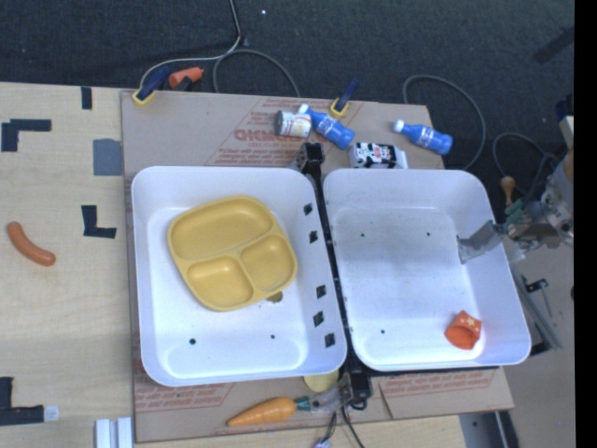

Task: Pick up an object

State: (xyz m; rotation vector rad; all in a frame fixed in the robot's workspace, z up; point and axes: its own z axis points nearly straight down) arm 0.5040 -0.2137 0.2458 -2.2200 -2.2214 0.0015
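From above I see two white bins side by side on the bench. The left bin [149, 250] holds a yellow divided plate [231, 252], lying flat. In the right bin [410, 189], a small orange object [464, 330] sits near the front right corner, touching nothing else. The gripper [478, 239] reaches in over the right bin's right rim, well apart from the orange object. I cannot tell how its claw stands. Outside the bins, a toy carrot [262, 412] lies in front, and two blue bottles [332, 129] [424, 137] lie behind.
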